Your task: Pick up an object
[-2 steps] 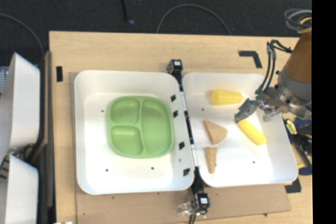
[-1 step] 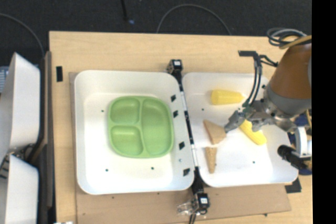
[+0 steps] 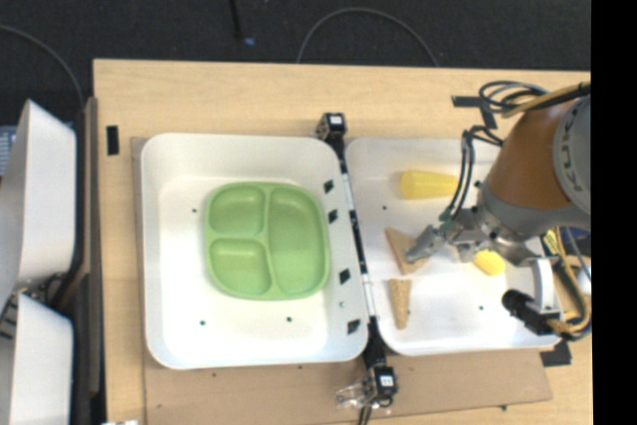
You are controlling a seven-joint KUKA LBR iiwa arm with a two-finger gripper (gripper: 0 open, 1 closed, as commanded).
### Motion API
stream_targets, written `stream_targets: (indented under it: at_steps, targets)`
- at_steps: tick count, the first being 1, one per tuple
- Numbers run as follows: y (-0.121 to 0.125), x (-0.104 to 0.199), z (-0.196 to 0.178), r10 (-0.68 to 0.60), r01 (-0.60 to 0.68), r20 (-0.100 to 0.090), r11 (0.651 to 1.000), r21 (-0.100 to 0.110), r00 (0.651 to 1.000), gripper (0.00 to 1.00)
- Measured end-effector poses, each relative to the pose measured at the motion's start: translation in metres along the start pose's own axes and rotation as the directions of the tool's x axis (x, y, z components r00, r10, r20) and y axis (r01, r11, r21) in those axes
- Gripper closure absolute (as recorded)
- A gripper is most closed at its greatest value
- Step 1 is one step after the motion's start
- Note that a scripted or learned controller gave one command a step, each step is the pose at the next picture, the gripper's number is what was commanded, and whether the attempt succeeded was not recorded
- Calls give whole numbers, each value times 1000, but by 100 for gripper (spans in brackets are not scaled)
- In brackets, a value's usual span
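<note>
On the wooden counter [image 3: 119,353], nearest the camera's edge, a tan cone-shaped piece [image 3: 399,302] lies in the right bin [image 3: 448,338], just below and left of the pincer [image 3: 430,244]. The pincer hangs low over that bin at the end of the grey arm [image 3: 537,179], its dark fingers pointing left at a second tan wedge [image 3: 405,250]. The tips sit right against that wedge's right edge, but whether they touch it, how far they are spread, and whether anything is caught between them cannot be told from this angle. Just right of the pincer, beside the wrist, lies a small yellow lump [image 3: 489,262]. Beyond the pincer, toward the bin's far wall, rests a larger yellow piece [image 3: 428,183]. Well to the pincer's left, past the divider, the left bin [image 3: 164,214] holds a green sectioned plate [image 3: 267,239], lying flat near its middle.
</note>
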State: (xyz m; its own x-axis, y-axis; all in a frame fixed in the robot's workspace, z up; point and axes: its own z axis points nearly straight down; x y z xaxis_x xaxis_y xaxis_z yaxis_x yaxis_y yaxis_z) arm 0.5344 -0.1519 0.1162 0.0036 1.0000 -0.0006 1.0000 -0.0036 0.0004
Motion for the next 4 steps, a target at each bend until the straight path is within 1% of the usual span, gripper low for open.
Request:
stream_targets:
  at_steps: [1,2,3,4]
  targets:
    - [3,-1,-16,4,-4,1,1000,-10,1000,100]
    - [-2,5,-65,-7,7,1,1000,-6,1000,100]
    - [8,0,-123,-6,6,2,1000,-6,1000,100]
    - [10,-2,-163,-7,7,1,1000,-6,1000,100]
